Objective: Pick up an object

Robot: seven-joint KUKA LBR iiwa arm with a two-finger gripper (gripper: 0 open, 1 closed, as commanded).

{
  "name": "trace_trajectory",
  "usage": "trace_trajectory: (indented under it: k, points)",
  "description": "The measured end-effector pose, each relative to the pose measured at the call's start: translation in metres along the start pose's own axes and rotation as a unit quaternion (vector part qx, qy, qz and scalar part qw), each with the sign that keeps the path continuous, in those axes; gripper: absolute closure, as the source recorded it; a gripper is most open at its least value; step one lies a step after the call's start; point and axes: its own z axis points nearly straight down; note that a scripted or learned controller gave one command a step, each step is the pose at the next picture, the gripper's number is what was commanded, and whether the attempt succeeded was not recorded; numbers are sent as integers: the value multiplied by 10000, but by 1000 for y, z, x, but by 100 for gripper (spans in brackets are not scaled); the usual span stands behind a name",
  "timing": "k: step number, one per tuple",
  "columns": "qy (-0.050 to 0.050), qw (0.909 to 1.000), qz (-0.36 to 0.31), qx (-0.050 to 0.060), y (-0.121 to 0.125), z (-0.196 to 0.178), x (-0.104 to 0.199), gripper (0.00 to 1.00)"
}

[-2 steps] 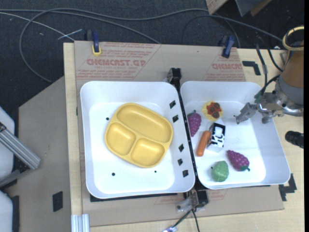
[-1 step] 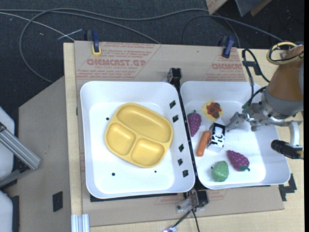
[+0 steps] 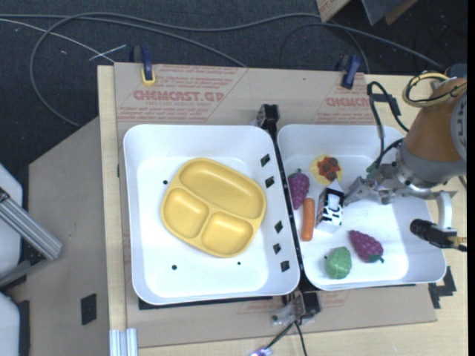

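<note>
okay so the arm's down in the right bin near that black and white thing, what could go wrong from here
1. The gripper sits right beside the black-and-white block, which lies close to the carrot and purple grapes; closing could nudge or catch a neighbour.
2. The block lies tilted, so it might slip.
3. A black cable loops above the wrist and could perhaps snag.

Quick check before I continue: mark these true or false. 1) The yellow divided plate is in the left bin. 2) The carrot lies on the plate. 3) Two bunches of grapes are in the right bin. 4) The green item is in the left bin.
1) True: the yellow plate sits in the left bin.
2) False: the carrot lies in the right bin.
3) True: grapes and grapes.
4) False: the green item is in the right bin.
</note>
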Motion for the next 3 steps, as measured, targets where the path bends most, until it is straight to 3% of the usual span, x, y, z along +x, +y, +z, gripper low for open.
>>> trace_trajectory:
  k: [1,3]
  points:
    - [7,10000,0,-3,0,-11,1,100]
    - [-11,10000,-10,-34,13,-123,-4,100]
